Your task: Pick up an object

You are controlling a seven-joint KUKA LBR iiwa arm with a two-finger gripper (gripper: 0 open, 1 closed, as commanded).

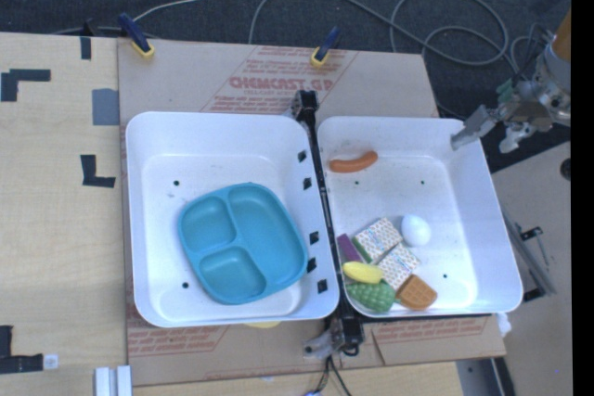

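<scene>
Object to pick is not fixed by the task, and all the candidates lie in the right bin (483,199): a hot dog (354,162) alone near its far wall, and a tight cluster toward the near left corner made of a white egg (415,229), two patterned squares (378,237), a yellow banana-like piece (362,272), a green knobbly piece (373,295), an orange waffle-like piece (416,293) and a purple strip (348,248). The left bin (148,199) carries only a blue divided tray (241,241).

The gripper (489,130) hangs above the far right corner of the right bin, at the end of the arm (548,93). Its jaws look spread apart, with nothing between them, though they are small and somewhat blurred.

By my judgement the task stands at the approach step: nothing is grasped and the gripper is well apart from every item. The next move calls for choosing a target, travelling leftward over the bin and descending. The hot dog seems the easier choice, since it lies isolated; the clustered pieces touch one another, so jaws lowered there could strike neighbours.
</scene>
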